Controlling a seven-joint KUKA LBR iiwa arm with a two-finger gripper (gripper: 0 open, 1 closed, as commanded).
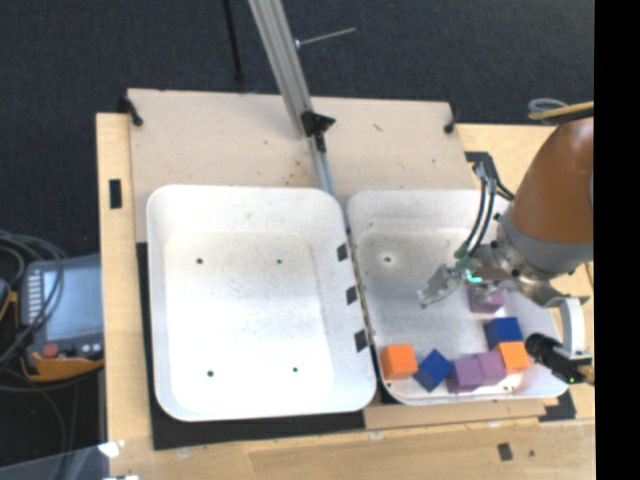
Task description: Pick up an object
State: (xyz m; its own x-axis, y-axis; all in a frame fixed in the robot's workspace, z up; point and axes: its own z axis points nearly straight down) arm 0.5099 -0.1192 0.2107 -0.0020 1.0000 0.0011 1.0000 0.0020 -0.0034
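The right bin (pixel 400 218) holds several small blocks along its near edge: an orange cube (pixel 400 360), a blue cube (pixel 434 369), a purple block (pixel 478 371), another orange cube (pixel 514 355) and a blue block (pixel 503 331). A further purple block (pixel 487 299) lies just under the wrist. My gripper (pixel 437 287) hangs over the middle of the right bin, its fingers pointing left, above and left of the block cluster. Nothing shows between the fingers.
The left bin (pixel 250 298) sits beside the right one, a black-clipped divider between them. A slanted aluminium pole (pixel 285 58) rises from behind the bins. A teach pendant (pixel 55 313) and cables lie off the bench at left.
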